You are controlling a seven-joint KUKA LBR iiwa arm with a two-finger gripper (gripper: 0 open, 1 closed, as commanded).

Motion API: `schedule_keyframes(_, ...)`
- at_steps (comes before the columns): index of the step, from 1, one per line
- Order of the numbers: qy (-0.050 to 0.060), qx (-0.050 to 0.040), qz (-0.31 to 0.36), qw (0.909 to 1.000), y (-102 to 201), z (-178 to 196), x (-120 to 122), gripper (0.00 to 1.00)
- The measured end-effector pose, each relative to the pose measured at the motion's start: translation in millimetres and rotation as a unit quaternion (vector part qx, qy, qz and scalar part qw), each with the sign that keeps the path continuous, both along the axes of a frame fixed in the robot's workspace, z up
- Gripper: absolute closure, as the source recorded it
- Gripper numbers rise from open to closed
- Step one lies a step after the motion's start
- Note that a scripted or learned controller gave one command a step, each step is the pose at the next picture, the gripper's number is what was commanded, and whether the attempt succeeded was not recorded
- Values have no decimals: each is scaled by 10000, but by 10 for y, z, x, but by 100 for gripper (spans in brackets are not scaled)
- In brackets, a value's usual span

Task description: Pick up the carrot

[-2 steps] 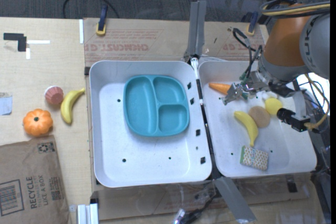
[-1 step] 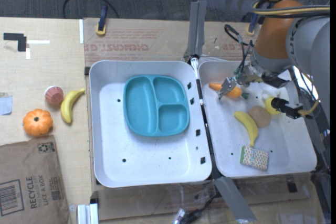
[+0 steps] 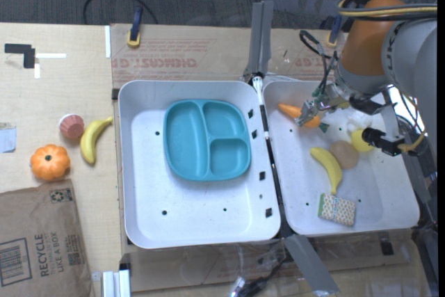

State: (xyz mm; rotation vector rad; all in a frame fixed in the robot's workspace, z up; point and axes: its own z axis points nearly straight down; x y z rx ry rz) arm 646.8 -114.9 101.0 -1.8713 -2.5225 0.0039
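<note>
The carrot is orange and lies at the far left of the right bin, close to the divider between the two bins. My gripper is low over the carrot's right half, covering its middle. An orange tip shows on either side of it. The grey arm with its orange band comes in from the upper right.
The right bin also holds a banana, a tan round item, a yellow lemon-like fruit and a patterned sponge. A teal divided plate sits in the left bin. On the bench to the left are a banana, a small pumpkin and a pink cup.
</note>
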Motion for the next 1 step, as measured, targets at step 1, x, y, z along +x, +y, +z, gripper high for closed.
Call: schedule_keyframes(1, -9, 4, 251, 9997, 799, 906, -85, 100)
